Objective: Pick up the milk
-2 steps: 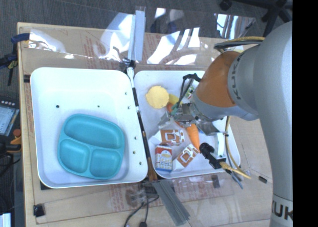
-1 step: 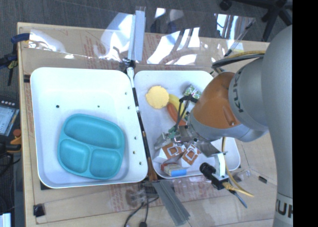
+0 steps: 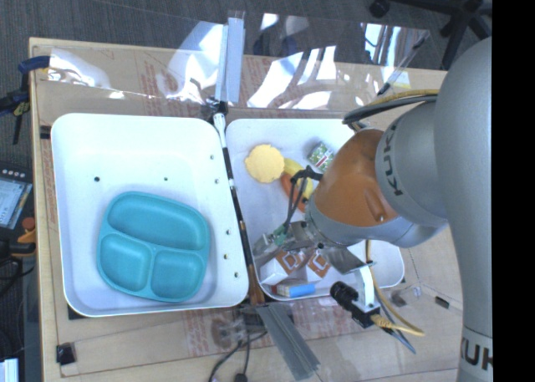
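Grey arm with glossy orange band covers right white bin [image 3: 251, 134]. Fingers [image 3: 280, 242] near bin's front-left corner; their opening can't be judged. Small brown-white milk carton [image 3: 305, 265] lies just beside, toward bin's front edge. Teal three-compartment plastic tray [image 3: 153, 245] in left bin.

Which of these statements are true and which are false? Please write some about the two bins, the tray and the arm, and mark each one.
1. A blue tray with three compartments lies in the left bin. True.
2. A yellow round item lies in the left bin. False: it lies in the right bin, near its far edge.
3. The arm hangs over the right bin. True.
4. The blue tray stands on its edge. False: it lies flat on the bin floor.
5. A small green carton lies in the right bin, beside the arm. True.
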`<act>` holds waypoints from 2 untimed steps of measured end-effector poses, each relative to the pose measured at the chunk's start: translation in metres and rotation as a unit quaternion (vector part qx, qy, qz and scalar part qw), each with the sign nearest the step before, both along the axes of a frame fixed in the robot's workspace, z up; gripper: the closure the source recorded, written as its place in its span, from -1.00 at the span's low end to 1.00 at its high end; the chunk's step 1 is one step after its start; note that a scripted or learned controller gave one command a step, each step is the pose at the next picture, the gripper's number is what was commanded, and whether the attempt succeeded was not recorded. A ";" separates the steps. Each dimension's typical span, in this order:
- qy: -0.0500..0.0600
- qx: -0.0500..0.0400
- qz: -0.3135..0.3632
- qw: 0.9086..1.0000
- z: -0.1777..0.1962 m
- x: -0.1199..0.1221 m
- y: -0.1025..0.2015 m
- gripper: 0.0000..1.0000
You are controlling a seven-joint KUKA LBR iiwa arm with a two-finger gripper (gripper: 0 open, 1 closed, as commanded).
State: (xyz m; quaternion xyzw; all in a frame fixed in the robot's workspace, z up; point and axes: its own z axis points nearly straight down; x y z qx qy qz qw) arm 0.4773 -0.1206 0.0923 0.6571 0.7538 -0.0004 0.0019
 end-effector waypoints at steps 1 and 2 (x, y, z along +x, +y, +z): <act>0.001 0.002 -0.233 0.973 -0.001 0.000 0.009 -1.00; 0.004 0.002 -0.304 0.953 -0.002 0.109 0.012 -1.00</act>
